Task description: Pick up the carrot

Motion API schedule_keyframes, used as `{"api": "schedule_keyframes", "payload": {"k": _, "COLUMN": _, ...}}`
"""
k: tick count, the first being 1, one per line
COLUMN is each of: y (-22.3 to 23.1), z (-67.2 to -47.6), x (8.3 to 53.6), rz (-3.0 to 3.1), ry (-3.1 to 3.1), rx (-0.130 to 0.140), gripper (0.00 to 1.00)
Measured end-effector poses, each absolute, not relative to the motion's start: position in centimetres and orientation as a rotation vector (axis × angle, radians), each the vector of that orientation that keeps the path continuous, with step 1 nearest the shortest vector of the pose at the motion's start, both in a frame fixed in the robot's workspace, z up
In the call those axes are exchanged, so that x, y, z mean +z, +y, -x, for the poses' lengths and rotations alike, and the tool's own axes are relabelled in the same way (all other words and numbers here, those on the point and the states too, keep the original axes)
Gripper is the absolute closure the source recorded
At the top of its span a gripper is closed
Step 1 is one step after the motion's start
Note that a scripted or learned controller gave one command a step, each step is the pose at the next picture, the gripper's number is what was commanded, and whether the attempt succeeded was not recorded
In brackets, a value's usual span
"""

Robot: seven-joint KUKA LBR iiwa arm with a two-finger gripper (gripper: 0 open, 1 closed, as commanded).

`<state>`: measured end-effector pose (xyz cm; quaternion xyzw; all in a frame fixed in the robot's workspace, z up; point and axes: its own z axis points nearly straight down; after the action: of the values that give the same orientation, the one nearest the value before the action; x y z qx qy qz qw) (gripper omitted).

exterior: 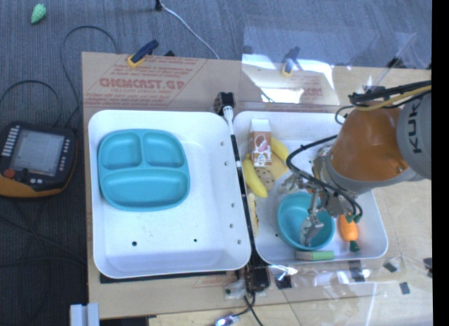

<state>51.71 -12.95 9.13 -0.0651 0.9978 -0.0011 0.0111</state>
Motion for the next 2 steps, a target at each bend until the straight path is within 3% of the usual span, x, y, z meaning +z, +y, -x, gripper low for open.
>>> {"api": "schedule_keyframes", "payload": {"k": 1, "y": -17.4, "z": -51.1, "x": 9.4, "rz": 0.904, "ry": 2.968, "rx": -0.015, "gripper": 0.0}}
{"api": "schedule_keyframes", "payload": {"k": 2, "y": -9.3, "z": -55.6, "x": 9.1, "rz": 0.932, "ry": 2.98, "rx": -0.007, "gripper": 0.0}}
